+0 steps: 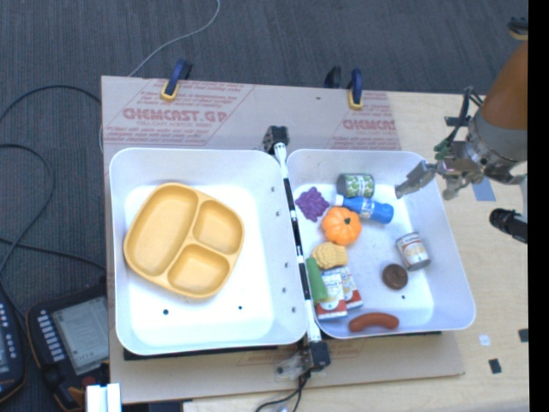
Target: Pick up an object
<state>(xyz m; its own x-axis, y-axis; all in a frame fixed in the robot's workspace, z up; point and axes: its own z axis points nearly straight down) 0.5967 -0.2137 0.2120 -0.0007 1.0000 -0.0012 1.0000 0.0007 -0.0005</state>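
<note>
Right bin (446, 264), landmark, lying beside left bin (257, 316) carrying yellow divided plate (184, 240). Gripper (433, 174) hovering over right bin's upper right rim, fingers spread, pinching nothing. Orange pumpkin (341, 225) sitting near bin's centre, well left of jaws; green can (355, 184) and blue bottle (371, 208) lying nearer. Bench (412, 118) resting under both.

The arm (506, 101) is cut off at the 3 o'clock edge. The tool (437, 177) is too small to read. A handheld pendant (9, 350) runs off at 8 o'clock.
</note>
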